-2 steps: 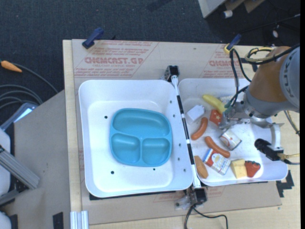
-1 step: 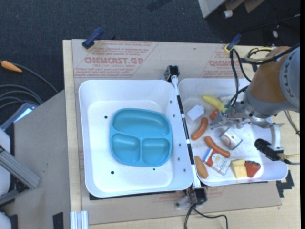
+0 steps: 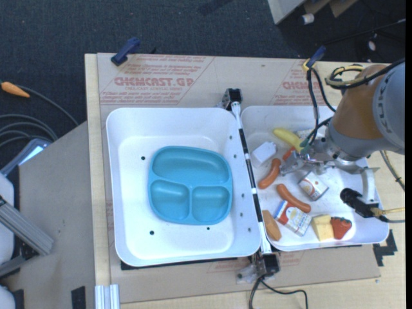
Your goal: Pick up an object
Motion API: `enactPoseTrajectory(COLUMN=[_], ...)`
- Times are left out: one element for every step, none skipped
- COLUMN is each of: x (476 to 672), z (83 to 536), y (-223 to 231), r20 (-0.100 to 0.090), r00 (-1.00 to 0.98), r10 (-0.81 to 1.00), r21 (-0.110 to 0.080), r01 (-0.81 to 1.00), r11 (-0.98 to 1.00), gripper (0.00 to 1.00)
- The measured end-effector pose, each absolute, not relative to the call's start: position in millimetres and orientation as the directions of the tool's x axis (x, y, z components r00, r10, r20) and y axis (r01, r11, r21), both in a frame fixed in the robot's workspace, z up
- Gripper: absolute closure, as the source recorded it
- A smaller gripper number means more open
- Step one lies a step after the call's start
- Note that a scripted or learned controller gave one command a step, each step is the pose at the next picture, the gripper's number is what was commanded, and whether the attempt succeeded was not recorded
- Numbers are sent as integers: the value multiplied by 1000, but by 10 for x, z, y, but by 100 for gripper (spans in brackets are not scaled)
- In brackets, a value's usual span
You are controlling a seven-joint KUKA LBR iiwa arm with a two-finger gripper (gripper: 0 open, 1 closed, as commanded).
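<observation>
My gripper (image 3: 295,162) hangs low over the middle of the right bin (image 3: 257,118), reaching in from the right. Just to its left lies a red-orange sausage (image 3: 269,173). A yellow banana (image 3: 286,136) lies right behind it, and a small white and red can (image 3: 313,186) just in front. A second sausage (image 3: 293,198) lies further forward. A small orange bit shows at the gripper's tip, too small to identify.
The right bin also holds a white block (image 3: 264,152), a colourful carton (image 3: 294,219), a bread roll (image 3: 271,226), a cheese wedge (image 3: 322,228) and a red fruit (image 3: 343,225). In the left bin (image 3: 122,172) lies a blue divided plate (image 3: 190,185).
</observation>
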State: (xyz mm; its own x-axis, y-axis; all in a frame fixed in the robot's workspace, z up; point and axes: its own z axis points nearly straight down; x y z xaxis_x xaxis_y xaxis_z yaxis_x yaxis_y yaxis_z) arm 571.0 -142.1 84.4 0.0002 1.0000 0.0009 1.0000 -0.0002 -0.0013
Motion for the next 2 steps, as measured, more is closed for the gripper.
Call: enactPoseTrajectory(x=[5916, 5918], z=[846, 945], y=[-1427, -1425], r20=[0, 0], r00=[-1, -1], r10=[1000, 1000], r21=[1, 2], r01=[1000, 1000], r11=[1, 1], gripper=[0, 100])
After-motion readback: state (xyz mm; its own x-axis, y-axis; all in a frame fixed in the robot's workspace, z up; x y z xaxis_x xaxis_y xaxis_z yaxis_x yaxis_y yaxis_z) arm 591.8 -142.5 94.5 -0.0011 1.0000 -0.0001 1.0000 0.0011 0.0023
